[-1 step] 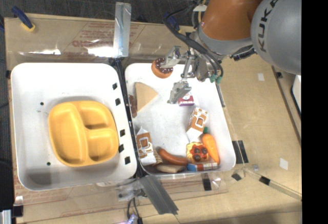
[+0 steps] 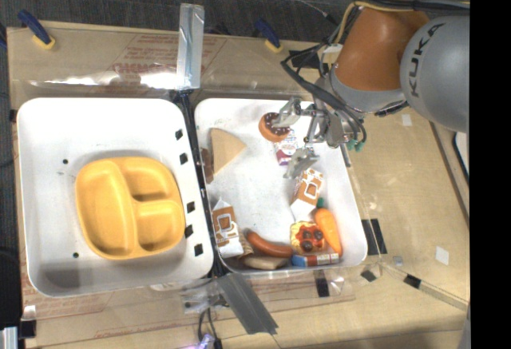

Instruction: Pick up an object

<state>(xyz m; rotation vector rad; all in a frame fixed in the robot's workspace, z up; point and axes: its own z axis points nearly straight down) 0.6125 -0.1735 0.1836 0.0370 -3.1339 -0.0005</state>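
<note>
I'm watching through one fixed camera, looking down at a slant from above the bench. It's taking in both white bins, left bin and right bin, from moderately near, the arm entering at upper right.

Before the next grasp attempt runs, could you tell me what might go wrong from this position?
1. The gripper hangs in the right bin's upper right among close toys: a donut and small cartons. It may nudge or catch the wrong one.
2. It is near the bin's right wall, so a descent could clip the rim.
</note>
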